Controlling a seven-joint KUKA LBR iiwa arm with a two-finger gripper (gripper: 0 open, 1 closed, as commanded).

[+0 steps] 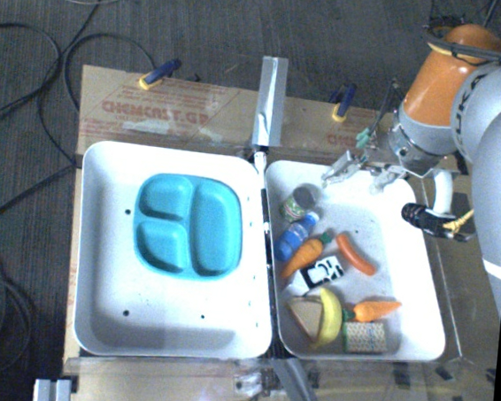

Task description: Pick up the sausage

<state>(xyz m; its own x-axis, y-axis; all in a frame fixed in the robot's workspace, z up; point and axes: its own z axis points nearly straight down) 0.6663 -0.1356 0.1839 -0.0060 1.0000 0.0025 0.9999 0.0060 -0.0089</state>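
Brown cardboard (180, 112) with faint red, unreadable lettering

Mostly smooth plastic on brown board, metal at the arm.
Both bins (94, 250) white plastic, smooth, slight sheen; blue tray (190, 224) matt plastic. Sausage (356, 254) glossy orange-red, carrots (302, 257) duller orange. Bottle (294, 239) shiny blue plastic, banana (331, 316) smooth yellow. Sponge (364, 337) looks rough, speckled. Board (180, 112) under the bins matt brown, printed, cardboard-like. Arm (475, 94): glossy orange band, smooth grey shell; gripper (367, 167) bare metal. Floor (22, 171) dark, ribbed.
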